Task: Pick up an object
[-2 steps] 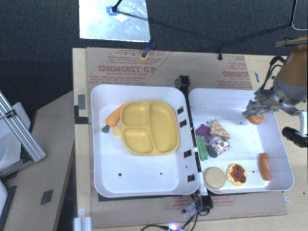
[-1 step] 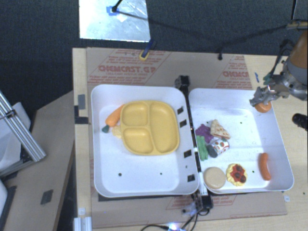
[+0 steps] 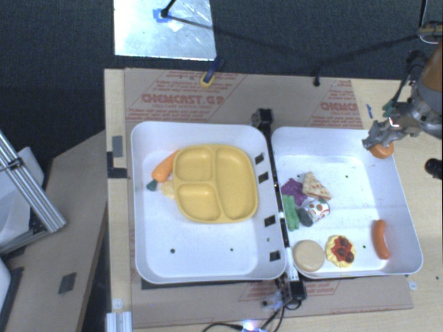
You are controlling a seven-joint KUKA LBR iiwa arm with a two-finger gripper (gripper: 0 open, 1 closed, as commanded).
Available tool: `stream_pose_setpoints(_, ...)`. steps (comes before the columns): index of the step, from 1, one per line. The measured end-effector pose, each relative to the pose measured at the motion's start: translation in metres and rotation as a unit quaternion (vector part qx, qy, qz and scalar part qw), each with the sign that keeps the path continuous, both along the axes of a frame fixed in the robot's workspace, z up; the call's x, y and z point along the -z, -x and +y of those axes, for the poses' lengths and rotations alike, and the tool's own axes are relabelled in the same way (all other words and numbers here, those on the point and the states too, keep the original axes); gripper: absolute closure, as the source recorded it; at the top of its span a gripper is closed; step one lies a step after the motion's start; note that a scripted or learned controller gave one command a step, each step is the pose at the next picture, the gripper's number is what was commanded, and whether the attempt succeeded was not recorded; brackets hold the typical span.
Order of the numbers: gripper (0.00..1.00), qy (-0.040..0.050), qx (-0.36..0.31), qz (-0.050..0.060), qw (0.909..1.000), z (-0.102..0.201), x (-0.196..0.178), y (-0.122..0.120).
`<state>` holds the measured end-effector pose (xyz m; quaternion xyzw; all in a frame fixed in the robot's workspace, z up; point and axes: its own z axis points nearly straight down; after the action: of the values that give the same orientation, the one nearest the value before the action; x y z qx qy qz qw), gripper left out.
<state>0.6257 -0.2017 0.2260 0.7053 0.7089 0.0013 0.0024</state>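
While at the right bin's far rim, orange object under the tool.

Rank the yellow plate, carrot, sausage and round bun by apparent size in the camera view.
1. yellow plate
2. carrot
3. round bun and sausage: look similar, so unranked.

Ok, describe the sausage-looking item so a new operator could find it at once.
Look in the right-hand white bin, then along its right wall toward the near corner. The sausage lies there alone, a small orange-red rod. Unlike the flat round pizza and tan bun to its left, it is long and narrow.
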Motion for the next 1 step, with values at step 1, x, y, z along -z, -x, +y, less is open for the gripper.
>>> stream_pose_setpoints(1, 1.0, -0.0018, -0.002, 0.002, 1.0, 0.0565, -0.0025, 0.0191)
